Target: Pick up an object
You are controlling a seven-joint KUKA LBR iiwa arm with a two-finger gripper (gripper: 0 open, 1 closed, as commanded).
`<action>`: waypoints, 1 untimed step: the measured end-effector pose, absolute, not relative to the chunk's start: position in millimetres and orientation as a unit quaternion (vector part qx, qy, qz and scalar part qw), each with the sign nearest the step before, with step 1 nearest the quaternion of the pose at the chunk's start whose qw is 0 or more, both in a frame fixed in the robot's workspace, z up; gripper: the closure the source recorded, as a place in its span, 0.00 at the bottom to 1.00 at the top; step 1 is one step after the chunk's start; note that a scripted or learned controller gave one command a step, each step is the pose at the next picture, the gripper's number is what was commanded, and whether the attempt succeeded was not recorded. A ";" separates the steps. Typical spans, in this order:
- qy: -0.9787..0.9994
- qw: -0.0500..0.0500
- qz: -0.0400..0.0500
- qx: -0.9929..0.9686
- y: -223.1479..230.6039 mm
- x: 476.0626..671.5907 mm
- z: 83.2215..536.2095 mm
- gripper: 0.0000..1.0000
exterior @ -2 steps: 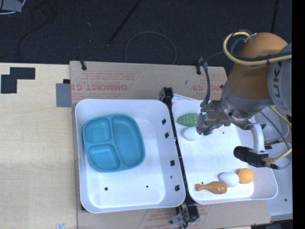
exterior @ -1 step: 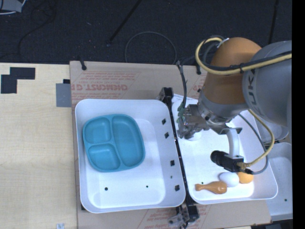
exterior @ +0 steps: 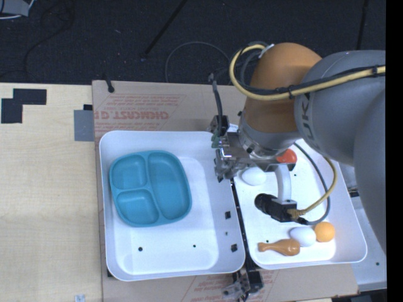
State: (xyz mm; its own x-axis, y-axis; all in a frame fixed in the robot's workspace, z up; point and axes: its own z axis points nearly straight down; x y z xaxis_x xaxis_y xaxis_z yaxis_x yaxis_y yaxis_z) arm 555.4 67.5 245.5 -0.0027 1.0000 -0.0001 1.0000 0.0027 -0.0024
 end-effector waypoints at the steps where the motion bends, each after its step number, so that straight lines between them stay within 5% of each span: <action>1: -0.708 0.002 0.001 -0.706 111.4 554.0 236.4 1.00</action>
